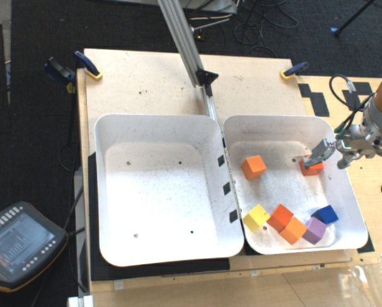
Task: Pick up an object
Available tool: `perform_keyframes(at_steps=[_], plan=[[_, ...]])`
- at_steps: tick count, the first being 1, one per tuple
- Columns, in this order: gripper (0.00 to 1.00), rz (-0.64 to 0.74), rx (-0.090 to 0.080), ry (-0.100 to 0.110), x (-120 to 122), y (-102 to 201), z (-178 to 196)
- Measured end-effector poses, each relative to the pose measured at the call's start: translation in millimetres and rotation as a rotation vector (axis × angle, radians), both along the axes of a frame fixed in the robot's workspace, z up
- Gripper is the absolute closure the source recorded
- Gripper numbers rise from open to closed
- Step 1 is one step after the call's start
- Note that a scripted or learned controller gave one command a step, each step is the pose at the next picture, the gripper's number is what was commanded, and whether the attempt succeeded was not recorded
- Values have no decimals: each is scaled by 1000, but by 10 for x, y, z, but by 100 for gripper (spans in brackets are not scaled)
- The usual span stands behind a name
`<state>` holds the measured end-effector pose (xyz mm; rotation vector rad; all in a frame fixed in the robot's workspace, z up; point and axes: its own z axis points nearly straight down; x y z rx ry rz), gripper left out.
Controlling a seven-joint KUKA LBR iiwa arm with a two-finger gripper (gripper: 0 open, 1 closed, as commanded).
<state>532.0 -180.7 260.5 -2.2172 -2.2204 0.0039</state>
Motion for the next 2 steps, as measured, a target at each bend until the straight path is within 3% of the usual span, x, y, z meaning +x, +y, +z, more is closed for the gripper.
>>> perform_keyframes(at_steps=[1, 2], plan=[[0, -1, -1, -4, 8, 1, 22], [0, -3, 0, 2, 18, -43, -607]])
